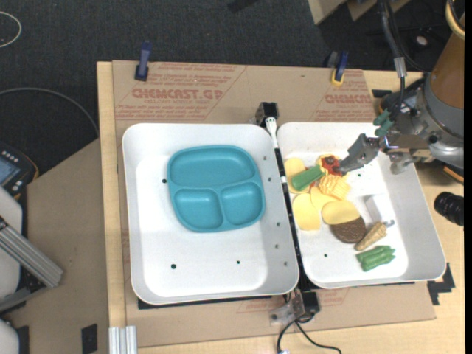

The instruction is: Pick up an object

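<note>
The right bin (413, 198) holds a heap of small toy foods. Among them are a green piece (307, 177), a small red piece (329, 164), yellow pieces (308, 211), a brown disc (349, 231), a tan cone-like piece (372, 235) and a green pod (377, 257). My gripper (352, 158) reaches in from the right, slanting down toward the left. Its tip is right by the red piece at the top of the heap. Whether it touches that piece is unclear.
In the left bin (147, 220) lies a teal divided plate (215, 187). Blue clamps (142, 61) (338, 68) sit on the cardboard base at the back. The arm's wrist and cables (413, 120) hang over the right bin's far right corner.
</note>
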Robot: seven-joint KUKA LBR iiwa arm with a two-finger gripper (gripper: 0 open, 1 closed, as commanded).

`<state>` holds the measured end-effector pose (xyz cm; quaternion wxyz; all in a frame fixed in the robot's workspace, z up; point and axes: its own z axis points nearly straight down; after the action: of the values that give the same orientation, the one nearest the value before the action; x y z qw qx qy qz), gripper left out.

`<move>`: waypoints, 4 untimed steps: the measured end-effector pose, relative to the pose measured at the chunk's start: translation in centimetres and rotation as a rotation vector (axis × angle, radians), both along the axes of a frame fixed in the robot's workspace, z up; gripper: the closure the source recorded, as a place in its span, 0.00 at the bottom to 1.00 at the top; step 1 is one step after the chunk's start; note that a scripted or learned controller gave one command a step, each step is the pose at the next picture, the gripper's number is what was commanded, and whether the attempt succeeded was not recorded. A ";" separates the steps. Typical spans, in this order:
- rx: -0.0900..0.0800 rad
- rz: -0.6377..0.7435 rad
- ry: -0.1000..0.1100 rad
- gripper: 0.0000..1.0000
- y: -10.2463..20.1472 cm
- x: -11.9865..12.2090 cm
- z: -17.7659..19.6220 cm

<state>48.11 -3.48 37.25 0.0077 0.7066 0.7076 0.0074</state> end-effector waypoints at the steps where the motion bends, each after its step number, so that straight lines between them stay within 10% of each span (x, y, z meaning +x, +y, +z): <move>1: -0.001 0.000 0.016 1.00 0.1 -0.1 0.1; 2: 0.001 0.003 0.024 1.00 5.0 -0.2 -0.9; 3: 0.001 0.003 0.032 1.00 9.3 -0.3 -10.7; 4: 0.002 0.000 0.008 1.00 8.3 -0.1 0.4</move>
<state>48.06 4.80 37.60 0.0043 0.7066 0.7076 0.0054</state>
